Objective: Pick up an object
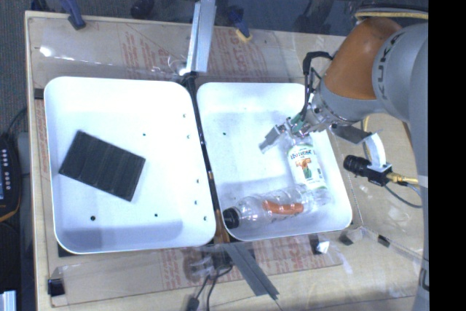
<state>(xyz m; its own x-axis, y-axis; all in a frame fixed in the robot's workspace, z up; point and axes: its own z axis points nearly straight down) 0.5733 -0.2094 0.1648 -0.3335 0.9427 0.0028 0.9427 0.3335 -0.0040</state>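
Clear plastic: I start nearest the camera, where a transparent bottle [271, 207] with a black cap and an orange band lies on its side along the near wall of the right bin [240, 113].
White bottle: a second bottle [306, 165] with a green and orange label lies lengthwise just beyond, its lower end touching or overlapping the clear one, its upper end pointing toward the end effector.
Dark pad: a black ribbed rectangle [102, 164] lies flat in the left bin [109, 95], well apart from everything else.
Step in hand: I judge this to be the approach or the start of a grasp; nothing is lifted, and both bottles rest on the bin floor.
End effector: the end effector [287, 131] hangs low in the right bin, just above the top end of the white bottle, with grey metal parts splayed to the left.
Opening: I cannot tell how far apart the fingers are, and I see nothing clearly between them.
Contact: it may be touching the bottle's top, but from this slant I cannot say.
Next move: I think it needs a settled descent onto the white bottle's body, across its narrow width, then a firm close before lifting.
Risk: a round bottle may roll or slip toward the clear one.
Worktop: the brown worktop [116, 40] beyond the bins carries blue clamps [71, 9].
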